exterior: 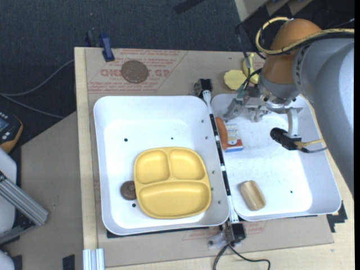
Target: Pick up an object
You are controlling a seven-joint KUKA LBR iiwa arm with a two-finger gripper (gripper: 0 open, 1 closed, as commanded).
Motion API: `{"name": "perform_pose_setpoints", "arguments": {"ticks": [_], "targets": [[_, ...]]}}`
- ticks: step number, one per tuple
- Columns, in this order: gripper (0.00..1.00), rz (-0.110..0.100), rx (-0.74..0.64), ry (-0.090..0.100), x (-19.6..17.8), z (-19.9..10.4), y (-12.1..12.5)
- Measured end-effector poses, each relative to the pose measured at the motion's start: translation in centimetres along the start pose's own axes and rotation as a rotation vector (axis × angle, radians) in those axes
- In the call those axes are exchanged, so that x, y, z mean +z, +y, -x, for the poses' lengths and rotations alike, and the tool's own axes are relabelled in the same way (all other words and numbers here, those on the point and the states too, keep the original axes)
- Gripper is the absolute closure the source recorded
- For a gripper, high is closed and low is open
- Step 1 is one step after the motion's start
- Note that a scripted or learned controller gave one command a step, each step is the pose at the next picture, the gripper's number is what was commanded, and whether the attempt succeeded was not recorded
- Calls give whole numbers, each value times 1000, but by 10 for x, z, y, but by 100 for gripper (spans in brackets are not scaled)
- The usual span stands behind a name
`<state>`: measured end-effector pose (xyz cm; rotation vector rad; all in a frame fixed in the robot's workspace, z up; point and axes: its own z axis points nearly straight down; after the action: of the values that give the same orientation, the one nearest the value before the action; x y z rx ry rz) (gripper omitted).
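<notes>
My pincer (256,108): opening can't be judged. Tan roll (252,195) in right bin (315,198), long axis pointing up-left.

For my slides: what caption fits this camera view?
Robot arm over the right bin; yellow tray in the left bin.

you had faded red print on the cardboard sheet (152,72) behind the bins, partly covered by a brown disc (134,71); only "ch" and "gr" could be read. the small box (232,138) bore print too small to read.
</notes>
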<state>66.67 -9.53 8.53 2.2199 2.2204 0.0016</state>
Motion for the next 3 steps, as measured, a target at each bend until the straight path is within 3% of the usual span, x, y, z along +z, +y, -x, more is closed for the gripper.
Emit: {"name": "perform_pose_setpoints", "arguments": {"ticks": [2,3], "targets": [[0,-1,-1,0,0,-4,0],[100,2,-1,0,-11,-4,1]]}}
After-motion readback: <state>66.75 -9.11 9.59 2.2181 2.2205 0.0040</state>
